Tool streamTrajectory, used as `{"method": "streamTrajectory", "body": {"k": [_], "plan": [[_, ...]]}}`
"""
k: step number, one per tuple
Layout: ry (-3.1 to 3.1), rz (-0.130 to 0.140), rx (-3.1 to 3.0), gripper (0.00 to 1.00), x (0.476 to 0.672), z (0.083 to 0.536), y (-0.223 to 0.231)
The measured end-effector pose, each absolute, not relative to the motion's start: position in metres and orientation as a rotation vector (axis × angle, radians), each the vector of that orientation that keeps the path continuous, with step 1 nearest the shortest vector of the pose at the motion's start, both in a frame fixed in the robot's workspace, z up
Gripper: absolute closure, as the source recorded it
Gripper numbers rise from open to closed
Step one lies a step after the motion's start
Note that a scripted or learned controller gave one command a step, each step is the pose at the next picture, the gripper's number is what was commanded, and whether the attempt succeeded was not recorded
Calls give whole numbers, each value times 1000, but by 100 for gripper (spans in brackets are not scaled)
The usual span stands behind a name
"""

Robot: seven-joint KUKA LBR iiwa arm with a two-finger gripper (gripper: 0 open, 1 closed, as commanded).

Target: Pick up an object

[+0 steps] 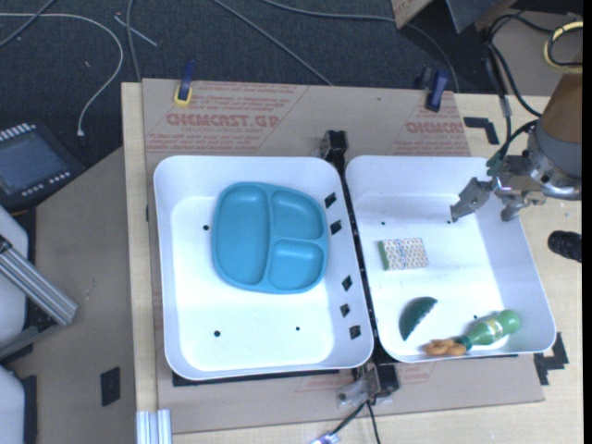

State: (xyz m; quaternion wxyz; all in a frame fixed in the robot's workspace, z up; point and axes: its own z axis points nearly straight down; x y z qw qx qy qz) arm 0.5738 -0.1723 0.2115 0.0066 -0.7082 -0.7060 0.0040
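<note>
While open, tool [487,202] over right bin [462,262].

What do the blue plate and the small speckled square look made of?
Blue plate: probably moulded plastic, matte to slightly glossy; uniform colour, rounded divider ridges, soft highlights. Speckled square: likely a sponge or cloth pad; flat, dull, with a fine mottled pattern and no shine. Too small to tell which.

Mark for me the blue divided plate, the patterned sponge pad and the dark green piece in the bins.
blue divided plate [270,237]: camera view, on the ridge between its compartments.
patterned sponge pad [403,253]: camera view, middle of its top face.
dark green piece [416,315]: camera view, middle of its curved body.
</note>
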Motion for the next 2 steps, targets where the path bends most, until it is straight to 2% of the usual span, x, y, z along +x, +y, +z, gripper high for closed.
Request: {"method": "streamTrajectory", "body": {"k": [1,2], "plan": [[-2221,0,-2220,0,577,219,-172],[-2218,3,-2218,0,572,176,-170]]}}
